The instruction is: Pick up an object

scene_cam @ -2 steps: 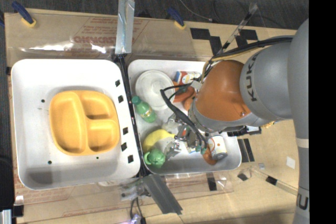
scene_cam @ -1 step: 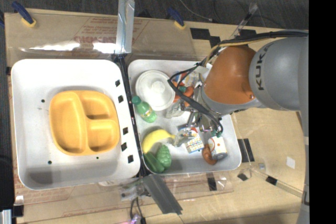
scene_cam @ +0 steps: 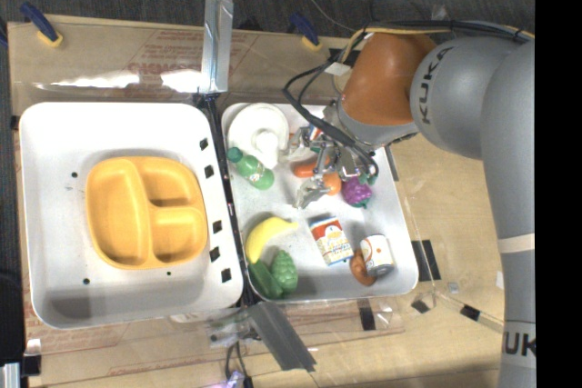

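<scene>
Starting at the near edge of the right-hand shallow white bin (scene_cam: 400,223), a green leafy plastic vegetable (scene_cam: 275,273) lies in that bin's near left corner, a curved yellow plastic banana (scene_cam: 265,236) just behind it, its long axis running near-left to far-right; a small carton (scene_cam: 330,242) and a can (scene_cam: 376,254) lie further right. Mid-bin, the metal two-finger gripper (scene_cam: 316,186) hangs low among an orange piece (scene_cam: 331,184) and purple grapes (scene_cam: 357,192); whether it grips anything I cannot tell. Nothing looks lifted, so the pick seems undone.
</scene>
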`<action>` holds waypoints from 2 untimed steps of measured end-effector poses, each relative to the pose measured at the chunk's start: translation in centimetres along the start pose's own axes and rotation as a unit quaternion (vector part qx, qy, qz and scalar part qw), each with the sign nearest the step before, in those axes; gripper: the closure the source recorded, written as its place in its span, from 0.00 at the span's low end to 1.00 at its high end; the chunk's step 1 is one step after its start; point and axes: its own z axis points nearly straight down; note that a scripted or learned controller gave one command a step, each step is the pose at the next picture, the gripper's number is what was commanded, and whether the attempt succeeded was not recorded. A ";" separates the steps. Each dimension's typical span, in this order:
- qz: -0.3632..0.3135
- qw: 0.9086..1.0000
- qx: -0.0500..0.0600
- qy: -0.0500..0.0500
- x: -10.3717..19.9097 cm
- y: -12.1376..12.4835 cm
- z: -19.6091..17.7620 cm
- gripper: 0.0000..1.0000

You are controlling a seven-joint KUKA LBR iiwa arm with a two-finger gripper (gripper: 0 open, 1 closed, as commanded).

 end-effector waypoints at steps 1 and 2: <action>-0.001 1.000 0.000 -0.001 -0.1 0.0 -1.1 1.00; 0.074 0.997 0.001 -0.007 -3.7 3.9 -14.2 1.00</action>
